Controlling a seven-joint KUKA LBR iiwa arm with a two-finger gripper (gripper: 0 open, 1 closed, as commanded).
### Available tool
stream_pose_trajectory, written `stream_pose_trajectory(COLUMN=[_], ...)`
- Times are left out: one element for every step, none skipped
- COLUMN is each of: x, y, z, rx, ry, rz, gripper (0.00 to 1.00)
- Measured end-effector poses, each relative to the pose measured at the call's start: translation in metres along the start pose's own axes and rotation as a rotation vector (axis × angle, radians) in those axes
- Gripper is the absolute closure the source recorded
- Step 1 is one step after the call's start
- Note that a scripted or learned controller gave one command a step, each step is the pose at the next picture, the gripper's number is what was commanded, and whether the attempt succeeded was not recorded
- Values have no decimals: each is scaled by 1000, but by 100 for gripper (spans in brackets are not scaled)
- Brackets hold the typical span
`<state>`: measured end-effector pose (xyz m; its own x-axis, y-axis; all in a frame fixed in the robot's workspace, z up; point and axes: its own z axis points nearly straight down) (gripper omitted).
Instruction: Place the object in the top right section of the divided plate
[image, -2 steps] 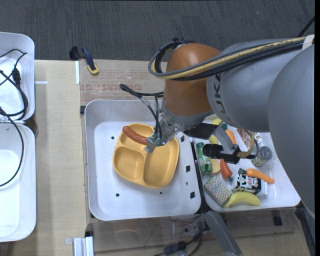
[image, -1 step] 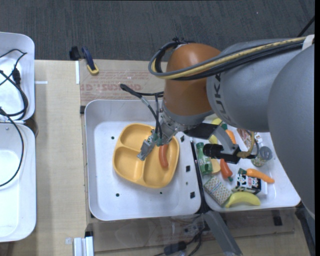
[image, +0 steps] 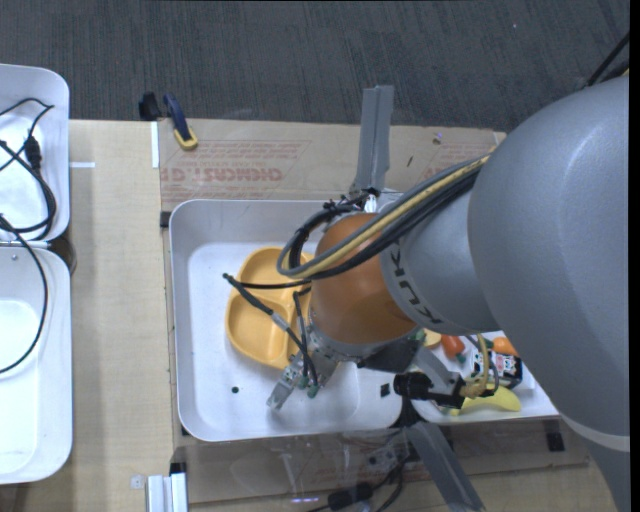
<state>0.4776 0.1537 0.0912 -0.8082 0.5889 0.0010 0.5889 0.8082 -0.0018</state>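
The arm reaches deep into the right bin (image: 200, 330), gripper (image: 290, 385) low at the near edge of the yellow divided plate (image: 255, 310). Its tip sits just off the plate's rim. Small colourful objects (image: 480, 370) lie at the bin's near right, well apart from the plate.

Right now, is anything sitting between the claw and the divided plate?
Nothing visible. The claw hangs just past the yellow divided plate, at its near edge, with bare white bin floor around it. The arm hides the plate's right side.
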Motion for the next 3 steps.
stream_pose_trajectory(x=[-85,-104,-100], y=[44,55,96], z=[5,-12,-44], rx=[22,59,35], ry=[36,80,48], rz=[-97,-180,-237], gripper=[0,0,0])
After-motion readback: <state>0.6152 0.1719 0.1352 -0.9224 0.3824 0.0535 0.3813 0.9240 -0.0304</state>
